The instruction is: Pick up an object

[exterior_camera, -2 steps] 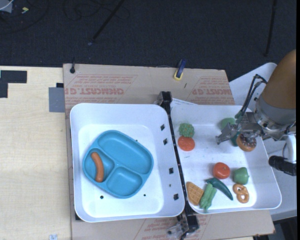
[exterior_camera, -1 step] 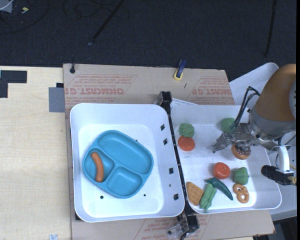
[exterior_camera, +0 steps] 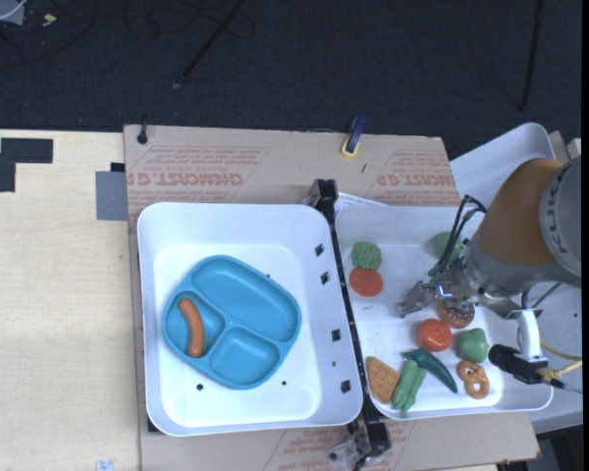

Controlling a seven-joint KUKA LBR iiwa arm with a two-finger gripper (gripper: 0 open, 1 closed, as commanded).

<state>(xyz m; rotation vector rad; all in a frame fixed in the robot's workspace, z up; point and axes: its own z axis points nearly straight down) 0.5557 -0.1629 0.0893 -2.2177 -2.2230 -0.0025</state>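
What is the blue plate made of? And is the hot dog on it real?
The blue plate looks like smooth moulded plastic: one even colour, soft rounded dividers, a faint sheen. The hot dog in its left compartment looks like a toy, probably plastic or rubber, since its orange-red colour is flat and uniform, though the view is too coarse to be sure.

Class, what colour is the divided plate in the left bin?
Blue plate, seen in the camera view.
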